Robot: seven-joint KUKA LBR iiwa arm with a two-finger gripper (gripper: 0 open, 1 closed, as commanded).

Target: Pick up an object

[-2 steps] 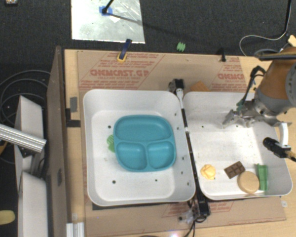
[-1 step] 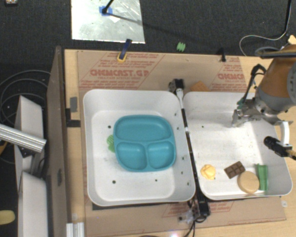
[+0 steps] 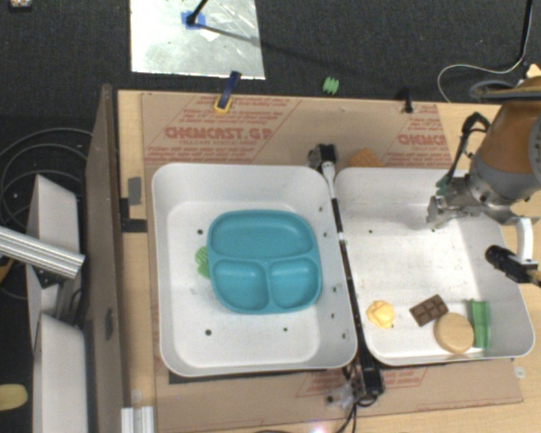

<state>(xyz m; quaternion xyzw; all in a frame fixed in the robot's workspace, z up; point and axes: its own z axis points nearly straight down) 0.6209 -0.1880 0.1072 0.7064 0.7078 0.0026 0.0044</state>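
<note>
Small objects lie along the right white bin's (image 3: 406,269) near edge: a yellow lump (image 3: 380,313), a brown chocolate-like block (image 3: 427,310), a round tan disc (image 3: 453,333) and a green strip (image 3: 480,323). Grey two-finger gripper (image 3: 437,207) hovers at that bin's far side, well apart from them; whether it is parted or closed I cannot tell. A blue divided plastic tray (image 3: 263,260) sits in the left bin (image 3: 176,242).

Both bins are plain white, the left bin (image 3: 176,269) and the right bin (image 3: 406,269) alike, each with a few small dark dots on its floor. A turquoise divided tray (image 3: 263,260) sits in the left one, with a bit of bright green (image 3: 201,260) showing at its left edge. In the right bin there is a yellow lump (image 3: 380,313), a dark brown chocolate-like block (image 3: 427,310), a pale tan round piece (image 3: 453,333) and a green strip (image 3: 479,323). The desk (image 3: 252,129) is light brown board with faded red lettering. The arm (image 3: 514,152) is grey with orange above; the hand (image 3: 444,207) looks metallic grey. The floor (image 3: 54,61) is black, carrying a silvery sheet (image 3: 194,25).
</note>
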